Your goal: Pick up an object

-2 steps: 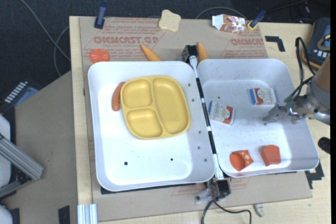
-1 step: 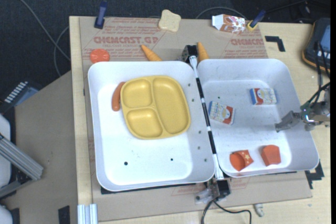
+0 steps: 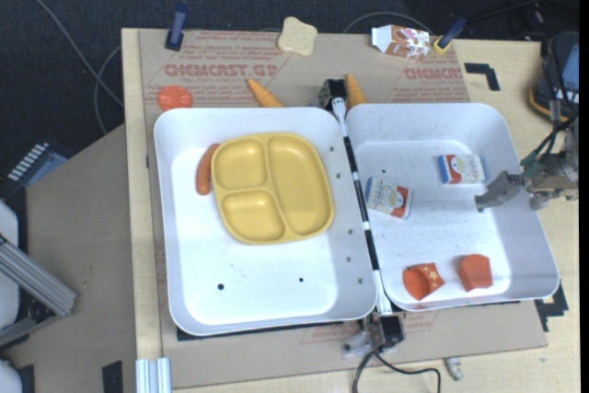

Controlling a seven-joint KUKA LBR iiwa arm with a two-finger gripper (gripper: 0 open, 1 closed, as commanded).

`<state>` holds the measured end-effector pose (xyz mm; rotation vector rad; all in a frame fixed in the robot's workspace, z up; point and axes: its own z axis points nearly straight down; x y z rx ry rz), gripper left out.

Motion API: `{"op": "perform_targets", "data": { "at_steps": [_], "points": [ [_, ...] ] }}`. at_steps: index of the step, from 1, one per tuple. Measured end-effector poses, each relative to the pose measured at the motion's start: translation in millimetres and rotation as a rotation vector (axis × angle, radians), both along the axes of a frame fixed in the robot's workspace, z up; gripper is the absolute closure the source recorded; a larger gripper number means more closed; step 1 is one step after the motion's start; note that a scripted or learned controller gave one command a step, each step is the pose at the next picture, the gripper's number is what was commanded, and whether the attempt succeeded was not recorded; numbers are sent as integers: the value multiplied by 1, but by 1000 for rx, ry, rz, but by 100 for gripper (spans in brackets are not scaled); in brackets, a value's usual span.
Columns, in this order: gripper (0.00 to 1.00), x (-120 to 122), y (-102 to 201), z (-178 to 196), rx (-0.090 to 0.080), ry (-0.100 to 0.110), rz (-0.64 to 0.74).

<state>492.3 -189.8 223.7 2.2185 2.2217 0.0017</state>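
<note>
Gripper point(image 3: 490, 196) blurred at right bin's point(image 3: 515, 129) edge.

Right bin point(image 3: 515, 271) centre lies open between two cartons point(image 3: 387, 197) and two orange blocks point(image 3: 423, 280).

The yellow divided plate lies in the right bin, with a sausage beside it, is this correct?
Not quite. The camera view shows the yellow divided plate in the left bin, not the right one. The sausage does lie beside it, at its left edge.

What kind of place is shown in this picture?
Probably a robotics lab bench for grasping tests: two white bins hold a yellow divided plate and toy food, with loose cables on dark carpet.
</note>
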Motion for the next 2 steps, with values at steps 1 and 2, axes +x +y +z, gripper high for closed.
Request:
{"op": "perform_targets", "data": {
  "at_steps": [1,2],
  "points": [
    [0,-14,-33,-121,3,6,-1],
    [0,104,-32,-8,-1,-2,0]
  ]
}}
